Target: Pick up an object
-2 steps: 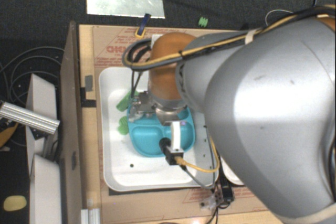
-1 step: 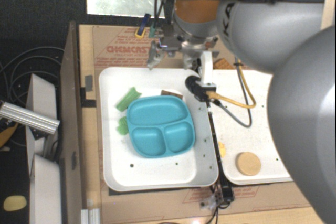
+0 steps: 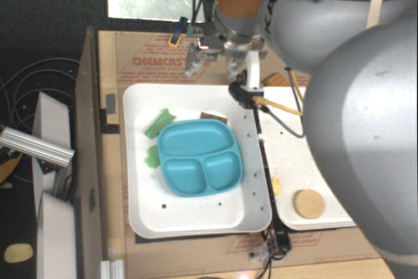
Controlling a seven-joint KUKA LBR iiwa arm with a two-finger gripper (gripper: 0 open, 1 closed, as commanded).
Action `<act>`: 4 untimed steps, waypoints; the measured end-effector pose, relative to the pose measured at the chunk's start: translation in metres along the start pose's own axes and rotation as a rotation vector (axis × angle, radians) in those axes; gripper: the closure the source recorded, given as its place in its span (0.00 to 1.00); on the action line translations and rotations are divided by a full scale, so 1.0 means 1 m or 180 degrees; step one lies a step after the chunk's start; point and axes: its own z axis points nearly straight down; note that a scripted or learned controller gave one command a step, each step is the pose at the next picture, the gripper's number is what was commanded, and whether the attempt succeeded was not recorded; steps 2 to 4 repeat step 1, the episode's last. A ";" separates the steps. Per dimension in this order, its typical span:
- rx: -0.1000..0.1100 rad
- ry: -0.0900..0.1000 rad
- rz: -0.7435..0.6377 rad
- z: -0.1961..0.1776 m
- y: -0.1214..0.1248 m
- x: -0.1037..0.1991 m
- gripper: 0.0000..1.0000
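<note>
Sitting on cardboard, two bins (image 3: 140,140). Hovering high at the far edge, gripper (image 3: 219,62) looking spread, gripping nothing. Still needing to grab something, maybe the plate (image 3: 198,157).

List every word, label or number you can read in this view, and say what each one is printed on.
"CHEMCAST": red print on the brown cardboard sheet under the bins, behind the left bin; the last letters are blurred, so the reading is partly a guess.
Fainter red print above and beside that word: too blurred to read.
The blue divided tray, the round tan disc and the bins show no writing.
</note>
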 end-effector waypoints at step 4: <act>0.0057 -0.0005 0.0006 0.062 -0.104 -0.033 0.00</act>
